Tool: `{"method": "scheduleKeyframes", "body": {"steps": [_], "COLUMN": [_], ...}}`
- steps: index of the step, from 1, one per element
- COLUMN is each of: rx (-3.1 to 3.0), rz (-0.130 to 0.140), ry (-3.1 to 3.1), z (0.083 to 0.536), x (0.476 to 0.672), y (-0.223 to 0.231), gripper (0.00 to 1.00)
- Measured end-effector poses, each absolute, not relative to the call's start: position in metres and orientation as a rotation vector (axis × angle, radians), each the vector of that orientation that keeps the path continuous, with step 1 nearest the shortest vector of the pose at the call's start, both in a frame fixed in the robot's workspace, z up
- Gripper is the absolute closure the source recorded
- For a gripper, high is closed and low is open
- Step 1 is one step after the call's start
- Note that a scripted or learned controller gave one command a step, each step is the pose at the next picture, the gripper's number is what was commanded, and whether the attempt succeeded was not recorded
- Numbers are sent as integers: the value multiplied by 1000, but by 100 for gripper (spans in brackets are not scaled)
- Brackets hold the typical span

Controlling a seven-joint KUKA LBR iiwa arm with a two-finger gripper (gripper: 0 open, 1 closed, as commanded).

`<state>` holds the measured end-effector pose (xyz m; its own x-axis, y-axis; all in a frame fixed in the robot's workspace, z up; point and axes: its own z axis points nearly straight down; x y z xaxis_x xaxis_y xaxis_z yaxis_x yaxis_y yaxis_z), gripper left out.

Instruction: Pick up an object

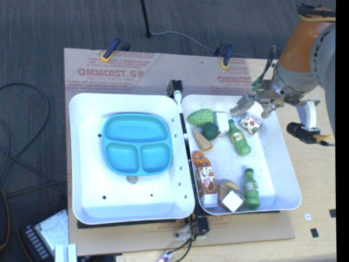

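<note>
Red-and-white small carton lies just beneath the hand.

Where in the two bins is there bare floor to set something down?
Left bin: bare floor rings the blue tray, widest below it. Right bin: an open patch between the two green bottles, toward the right wall. Crowded along its left side and under the end effector.

Tool hangs above red-and-white carton in right bin.
</note>
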<state>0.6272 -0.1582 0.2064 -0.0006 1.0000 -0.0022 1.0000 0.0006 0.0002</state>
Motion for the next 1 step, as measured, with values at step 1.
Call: {"method": "scheduleKeyframes", "body": {"steps": [1], "rx": [2205], "rz": [13], "ry": [2209], "z": [114], "x": [598], "y": [-123], "gripper": [0]}}
